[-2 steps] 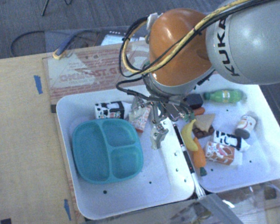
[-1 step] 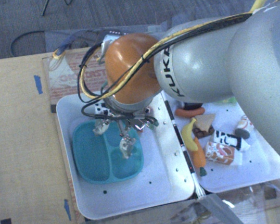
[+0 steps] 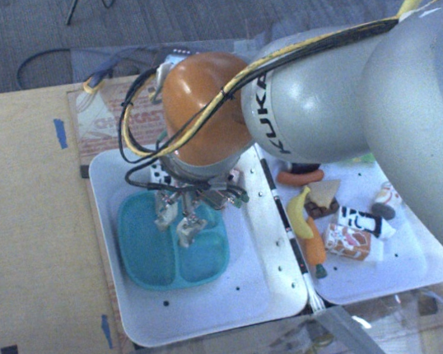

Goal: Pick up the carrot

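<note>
The carrot (image 3: 310, 249) is orange with a green end and lies in the right bin (image 3: 435, 263) beside the divider, just below a yellow banana (image 3: 296, 211). My gripper (image 3: 176, 223) hangs over the left bin (image 3: 248, 293), above the teal divided plate (image 3: 146, 255), well left of the carrot. Its two fingers stand apart with nothing between them, so it is open. The orange wrist band and grey arm hide the back of both bins.
The right bin also holds a red sausage (image 3: 300, 175), a brown wedge (image 3: 323, 197), a red-and-white printed box (image 3: 348, 241) and a black-and-white item (image 3: 363, 220). A raised double rim (image 3: 291, 244) separates the bins. A red-printed sheet (image 3: 112, 118) lies behind the left bin.
</note>
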{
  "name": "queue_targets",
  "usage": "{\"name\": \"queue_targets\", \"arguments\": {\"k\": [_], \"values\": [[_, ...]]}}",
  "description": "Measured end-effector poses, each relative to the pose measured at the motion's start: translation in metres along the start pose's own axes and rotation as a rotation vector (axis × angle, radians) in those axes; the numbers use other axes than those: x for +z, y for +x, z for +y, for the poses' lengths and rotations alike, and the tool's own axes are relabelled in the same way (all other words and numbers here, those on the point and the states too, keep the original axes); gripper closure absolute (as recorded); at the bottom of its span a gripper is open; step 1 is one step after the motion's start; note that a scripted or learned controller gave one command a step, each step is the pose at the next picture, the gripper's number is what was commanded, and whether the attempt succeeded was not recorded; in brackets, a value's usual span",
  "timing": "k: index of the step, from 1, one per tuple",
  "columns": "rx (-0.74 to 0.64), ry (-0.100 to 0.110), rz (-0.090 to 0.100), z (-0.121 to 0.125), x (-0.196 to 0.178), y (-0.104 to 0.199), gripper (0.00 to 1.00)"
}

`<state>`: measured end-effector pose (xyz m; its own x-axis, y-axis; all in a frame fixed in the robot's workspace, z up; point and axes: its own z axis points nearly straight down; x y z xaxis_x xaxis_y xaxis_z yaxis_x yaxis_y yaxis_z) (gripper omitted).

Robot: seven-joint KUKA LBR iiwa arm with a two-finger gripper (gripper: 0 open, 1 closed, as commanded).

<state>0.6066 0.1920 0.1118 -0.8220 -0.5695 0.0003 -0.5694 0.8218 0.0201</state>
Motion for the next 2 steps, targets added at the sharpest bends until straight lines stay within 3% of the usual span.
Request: {"name": "queue_targets", "arguments": {"k": [1, 2], "values": [[0.221, 0.019, -0.011, 0.0327, -0.1225, -0.0181, 1.00], [0.221, 0.019, -0.011, 0.0326, -0.1224, -0.0181, 0.00]]}}
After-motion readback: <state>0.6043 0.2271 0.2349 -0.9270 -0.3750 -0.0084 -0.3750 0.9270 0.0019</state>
